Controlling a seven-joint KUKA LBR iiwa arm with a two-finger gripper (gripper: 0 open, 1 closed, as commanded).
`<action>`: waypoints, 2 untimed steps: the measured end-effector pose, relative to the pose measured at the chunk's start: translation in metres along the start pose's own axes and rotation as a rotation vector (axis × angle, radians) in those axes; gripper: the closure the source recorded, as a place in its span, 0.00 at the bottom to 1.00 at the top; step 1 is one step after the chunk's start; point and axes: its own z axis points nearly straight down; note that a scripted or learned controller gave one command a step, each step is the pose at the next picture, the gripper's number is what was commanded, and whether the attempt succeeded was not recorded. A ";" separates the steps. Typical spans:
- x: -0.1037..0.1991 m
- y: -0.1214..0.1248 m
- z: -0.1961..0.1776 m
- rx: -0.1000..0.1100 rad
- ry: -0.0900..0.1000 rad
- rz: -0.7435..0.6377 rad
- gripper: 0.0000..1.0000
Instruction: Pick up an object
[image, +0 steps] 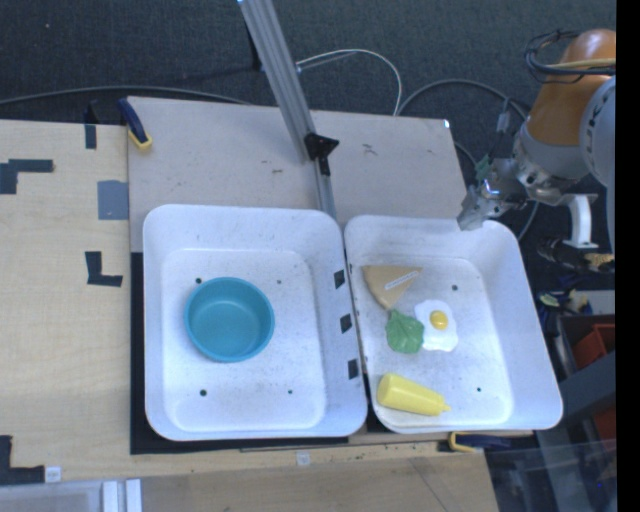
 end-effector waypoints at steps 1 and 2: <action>0.000 0.002 -0.054 0.000 0.000 0.000 1.00; 0.055 -0.015 -0.043 0.008 0.003 -0.003 1.00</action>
